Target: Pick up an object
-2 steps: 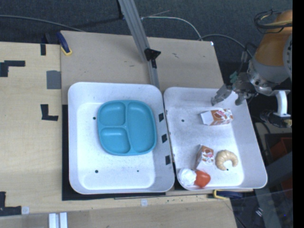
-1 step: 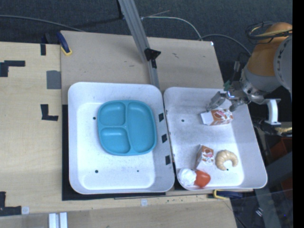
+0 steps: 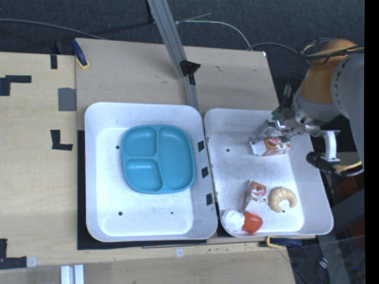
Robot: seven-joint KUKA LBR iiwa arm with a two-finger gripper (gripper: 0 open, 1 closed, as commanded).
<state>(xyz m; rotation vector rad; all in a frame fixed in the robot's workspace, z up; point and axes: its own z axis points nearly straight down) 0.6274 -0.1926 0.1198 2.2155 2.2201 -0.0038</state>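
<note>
My gripper (image 3: 277,127) hangs low over the back of the right bin (image 3: 308,218), reaching in from the right. Directly beneath and in front of it lies a crinkled silver packet with orange print (image 3: 271,146); the gripper's tip overlaps the packet's upper edge, and I cannot tell whether they touch. Toward the front of the same bin lie a small brown-and-white carton (image 3: 256,192), a tan croissant (image 3: 282,198) and a red-and-white piece (image 3: 243,222) in the front left corner.
The left bin (image 3: 100,218) bears a blue divided plate (image 3: 159,158). A grey metal post (image 3: 169,28) slants in from the back between the bins. Cables trail over the dark floor behind the bench.
</note>
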